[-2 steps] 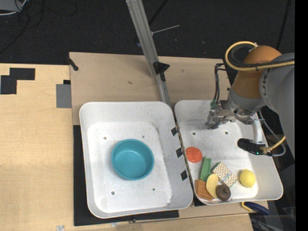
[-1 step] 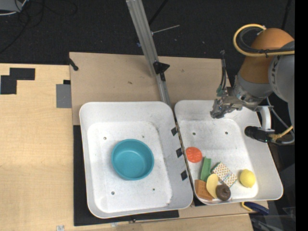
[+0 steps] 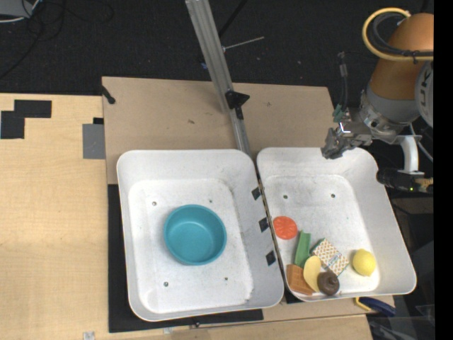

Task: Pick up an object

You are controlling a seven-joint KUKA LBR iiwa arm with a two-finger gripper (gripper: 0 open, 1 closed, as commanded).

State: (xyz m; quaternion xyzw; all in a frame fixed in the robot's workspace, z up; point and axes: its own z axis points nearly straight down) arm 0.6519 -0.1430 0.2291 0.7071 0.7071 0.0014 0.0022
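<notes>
From the camera view, the gripper (image 3: 335,148) is hanging over the far rim of the right bin (image 3: 318,183), at the corner nearest the arm's base, with the orange-banded wrist leaning in from the right. Nothing is showing between its fingers; whether they are parted or closed I cannot tell, since the tip is reading as one small dark shape.

The candidates for picking are lying well apart from it, all crowding the near end of that same bin. A red disc (image 3: 285,227) is sitting nearest the gripper, towards the bins' shared divider. Just beyond it a green stick (image 3: 302,247) is running lengthwise away from the camera, tilting slightly. Touching one another at the near rim are a checkered block (image 3: 330,254), a brown doughnut (image 3: 328,282) and a yellow-orange slice (image 3: 311,270); a yellow lemon (image 3: 364,262) is resting a little to their right.

The left bin (image 3: 141,183) is holding a teal bowl (image 3: 195,234), farther off across the divider.

So the move is likely turning on travel towards the camera, along the right bin's length, then down.
</notes>
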